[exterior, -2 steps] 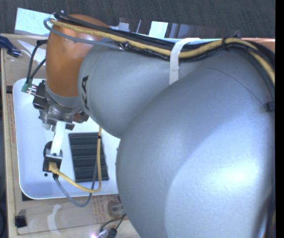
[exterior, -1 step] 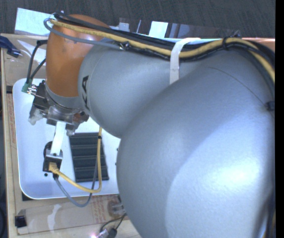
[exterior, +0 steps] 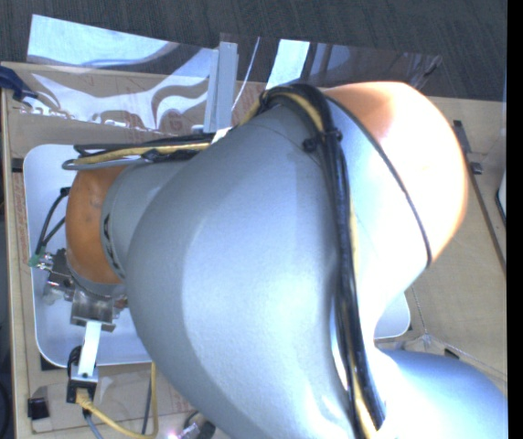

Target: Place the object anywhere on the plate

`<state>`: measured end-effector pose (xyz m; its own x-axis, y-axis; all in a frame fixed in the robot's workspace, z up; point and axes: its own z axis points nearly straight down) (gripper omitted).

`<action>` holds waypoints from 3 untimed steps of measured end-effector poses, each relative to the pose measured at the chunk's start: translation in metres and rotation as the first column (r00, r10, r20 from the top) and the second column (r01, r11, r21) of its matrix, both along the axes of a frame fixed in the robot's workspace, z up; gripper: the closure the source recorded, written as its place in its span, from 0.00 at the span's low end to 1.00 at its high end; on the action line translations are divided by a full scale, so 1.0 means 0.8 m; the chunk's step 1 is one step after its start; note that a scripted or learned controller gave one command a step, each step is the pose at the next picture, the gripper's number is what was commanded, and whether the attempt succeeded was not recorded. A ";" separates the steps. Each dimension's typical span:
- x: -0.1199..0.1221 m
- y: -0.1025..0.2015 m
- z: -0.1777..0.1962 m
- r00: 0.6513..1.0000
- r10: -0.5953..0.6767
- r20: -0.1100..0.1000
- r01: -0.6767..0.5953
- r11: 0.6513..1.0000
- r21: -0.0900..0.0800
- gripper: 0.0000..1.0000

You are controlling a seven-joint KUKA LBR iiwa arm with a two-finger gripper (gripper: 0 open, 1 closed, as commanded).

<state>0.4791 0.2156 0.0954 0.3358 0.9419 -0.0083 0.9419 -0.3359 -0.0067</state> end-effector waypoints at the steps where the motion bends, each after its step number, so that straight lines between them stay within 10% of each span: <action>1: -0.005 0.004 0.164 0.999 0.048 0.006 -0.048 0.999 0.005 0.00; 2: -0.005 0.006 0.175 0.998 0.055 0.003 -0.055 0.998 0.007 1.00; 3: -0.005 0.004 0.167 0.960 0.279 0.003 -0.279 0.960 0.006 1.00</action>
